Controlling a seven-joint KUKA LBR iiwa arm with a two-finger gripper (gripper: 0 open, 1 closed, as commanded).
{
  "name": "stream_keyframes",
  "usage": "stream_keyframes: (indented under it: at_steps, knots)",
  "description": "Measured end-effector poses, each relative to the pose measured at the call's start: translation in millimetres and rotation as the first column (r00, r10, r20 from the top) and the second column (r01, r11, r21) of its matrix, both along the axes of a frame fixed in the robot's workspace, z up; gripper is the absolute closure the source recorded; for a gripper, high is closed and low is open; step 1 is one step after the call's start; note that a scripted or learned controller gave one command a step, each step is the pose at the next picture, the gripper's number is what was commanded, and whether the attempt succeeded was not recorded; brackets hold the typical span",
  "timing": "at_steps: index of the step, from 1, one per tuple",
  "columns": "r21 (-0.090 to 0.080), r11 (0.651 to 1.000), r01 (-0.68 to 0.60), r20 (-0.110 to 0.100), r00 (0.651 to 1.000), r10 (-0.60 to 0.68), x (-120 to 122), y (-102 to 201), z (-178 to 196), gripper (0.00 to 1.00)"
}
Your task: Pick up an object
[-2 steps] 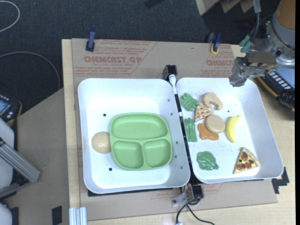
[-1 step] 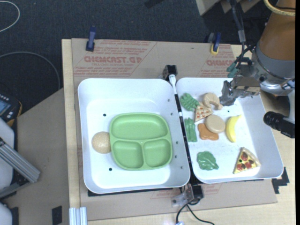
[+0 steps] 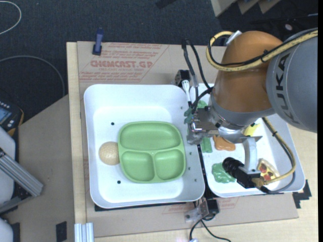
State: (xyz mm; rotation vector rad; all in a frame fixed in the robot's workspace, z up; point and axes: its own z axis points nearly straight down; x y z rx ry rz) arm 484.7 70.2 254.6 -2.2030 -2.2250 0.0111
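My gripper [image 3: 201,133] hangs low over the left edge of the right bin [image 3: 292,171], under the orange band of the arm [image 3: 245,74]. A dark green stick-like piece [image 3: 206,145] lies directly below it, touching or nearly so; I cannot see whether it is held. Beside that lie an orange piece [image 3: 224,144], a light green leafy piece [image 3: 219,173], a yellow piece [image 3: 251,130] and a toy pizza slice [image 3: 267,168]. The arm hides much of this bin.
The left bin [image 3: 96,135] holds a green divided tray [image 3: 151,151] with a beige ball [image 3: 108,153] against its left side. A black fitting with cable [image 3: 237,171] sits over the right bin. Cables run along the back between the bins.
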Motion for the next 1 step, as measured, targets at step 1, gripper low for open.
stream_keyframes:
  at_steps: [1]
  knots:
    - [-0.002,1.000,0.015,0.027,1.000,-0.015,-4.5,-49.3,125.4,1.00]
